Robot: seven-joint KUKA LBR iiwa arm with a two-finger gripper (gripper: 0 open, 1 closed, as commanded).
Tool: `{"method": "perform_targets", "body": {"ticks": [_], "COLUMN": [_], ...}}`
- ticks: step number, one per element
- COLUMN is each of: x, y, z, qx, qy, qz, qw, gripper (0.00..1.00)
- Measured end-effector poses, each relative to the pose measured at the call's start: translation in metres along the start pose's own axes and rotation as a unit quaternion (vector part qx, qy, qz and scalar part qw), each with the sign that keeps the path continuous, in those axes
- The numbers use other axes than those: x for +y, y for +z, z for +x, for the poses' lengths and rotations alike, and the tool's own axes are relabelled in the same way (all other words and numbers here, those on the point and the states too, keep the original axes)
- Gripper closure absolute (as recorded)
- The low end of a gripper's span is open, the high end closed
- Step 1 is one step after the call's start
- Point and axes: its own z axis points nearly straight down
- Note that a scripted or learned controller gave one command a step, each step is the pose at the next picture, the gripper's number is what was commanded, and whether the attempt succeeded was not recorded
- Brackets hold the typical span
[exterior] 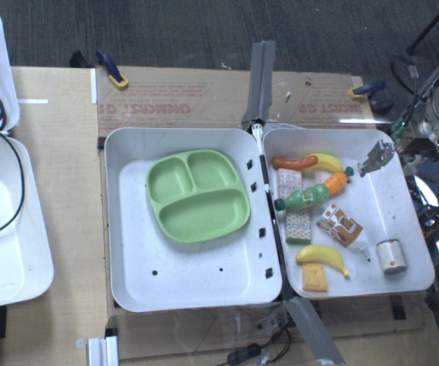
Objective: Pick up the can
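Silver and lying on its side, the can [390,255] is resting near the front right corner of the right bin [406,197], just apart from a banana [323,257] and a snack box [339,226]. The hand [375,158] is hovering over the bin's far right edge, well apart from the can; whether it is open or closed I cannot tell. Nothing is being gripped, so I judge the approach, grasp and lift are all left.

The small silver metal can [391,255] lies on its side at the frame's lower right, inside the right white bin [402,197].
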Motion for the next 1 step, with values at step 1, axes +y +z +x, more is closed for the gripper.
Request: {"method": "perform_targets", "body": {"ticks": [1], "x": [-0.0487], "y": [0.0582], "z": [-0.0531], "qx": [0.0], "qy": [0.06], "qz": [0.0], "qw": [0.9982], "gripper": [0.0]}}
